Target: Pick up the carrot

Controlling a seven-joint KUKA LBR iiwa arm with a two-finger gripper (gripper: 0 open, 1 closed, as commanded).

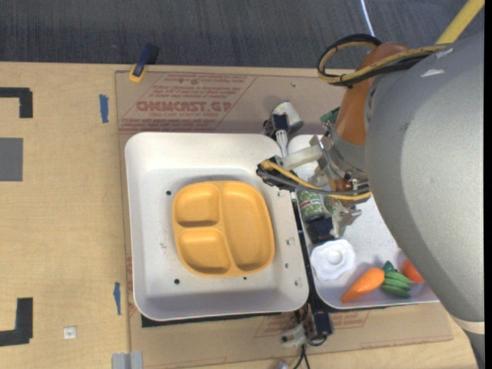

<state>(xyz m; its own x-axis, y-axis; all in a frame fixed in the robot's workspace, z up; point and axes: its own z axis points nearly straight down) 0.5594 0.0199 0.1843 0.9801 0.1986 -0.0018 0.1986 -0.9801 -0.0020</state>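
Left bin (146, 206) holding a yellow divided plate (223, 226). Right bin (369, 294) holding the carrot (364, 283) at its near edge, beside a white bottle (333, 261). Gripper (338, 206) above the right bin, apparently well short of the carrot; its state cannot be told.
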